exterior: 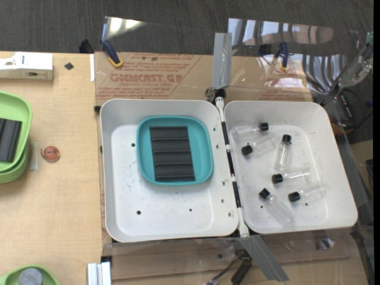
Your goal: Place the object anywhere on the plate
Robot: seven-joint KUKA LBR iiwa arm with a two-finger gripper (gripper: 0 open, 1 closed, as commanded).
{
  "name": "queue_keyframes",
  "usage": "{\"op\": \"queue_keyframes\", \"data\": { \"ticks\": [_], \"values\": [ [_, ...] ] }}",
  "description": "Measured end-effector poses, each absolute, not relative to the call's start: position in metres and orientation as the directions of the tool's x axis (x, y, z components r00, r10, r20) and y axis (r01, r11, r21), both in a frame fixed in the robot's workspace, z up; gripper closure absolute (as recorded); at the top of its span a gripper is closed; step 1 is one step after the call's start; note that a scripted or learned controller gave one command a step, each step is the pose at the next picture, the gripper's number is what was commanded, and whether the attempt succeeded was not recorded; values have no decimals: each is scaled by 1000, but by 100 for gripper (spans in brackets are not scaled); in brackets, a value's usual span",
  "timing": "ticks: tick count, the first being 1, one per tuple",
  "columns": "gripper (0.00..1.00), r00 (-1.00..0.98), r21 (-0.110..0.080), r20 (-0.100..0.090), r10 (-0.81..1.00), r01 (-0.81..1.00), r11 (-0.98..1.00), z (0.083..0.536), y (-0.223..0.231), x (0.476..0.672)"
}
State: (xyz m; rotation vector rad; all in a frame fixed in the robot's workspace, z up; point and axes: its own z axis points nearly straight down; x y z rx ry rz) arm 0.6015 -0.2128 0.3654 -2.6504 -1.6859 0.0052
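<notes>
Vials [278,178] beside teal plate [175,150]

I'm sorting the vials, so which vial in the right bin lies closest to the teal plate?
The vial with its black cap near the right bin's left wall; the other vials lie farther from the teal plate.

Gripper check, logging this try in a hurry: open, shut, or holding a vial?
Gripper: cannot be told here. The vials lie in the right bin; the teal plate sits in the left bin.
</notes>
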Motion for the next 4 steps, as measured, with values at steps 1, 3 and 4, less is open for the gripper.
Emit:
{"op": "queue_keyframes", "data": {
  "ticks": [1, 3, 4],
  "values": [
    [0, 568, -2, -3, 823, 823, -568, 440, -215, 614],
    [0, 800, -4, -6, 601, 601, -800, 439, -218, 588],
    [0, 875, -5, -8, 484, 484, -875, 438, -216, 582]
  ]
}}
